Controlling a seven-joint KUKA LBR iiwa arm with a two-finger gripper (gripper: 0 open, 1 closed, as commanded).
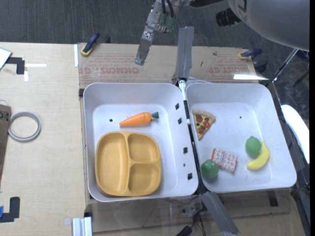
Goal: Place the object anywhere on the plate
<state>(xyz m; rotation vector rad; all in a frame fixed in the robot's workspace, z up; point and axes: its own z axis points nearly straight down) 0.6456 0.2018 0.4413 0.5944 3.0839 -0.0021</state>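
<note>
A yellow plate (129,162) with three compartments lies in the front of the left bin (93,132). Nothing rests on it. An orange toy carrot (139,118) lies just behind the plate on the bin floor, its green tip pointing right. My gripper (146,41) hangs high above the cardboard behind the left bin, well back from the carrot and the plate, with nothing visibly in it.
The right bin (275,127) holds a pizza slice (202,123), a green fruit (253,145), a banana (259,157), a red-and-white packet (224,160) and a green ball-like toy (209,170). A tape roll (22,126) lies on the bench at left.
</note>
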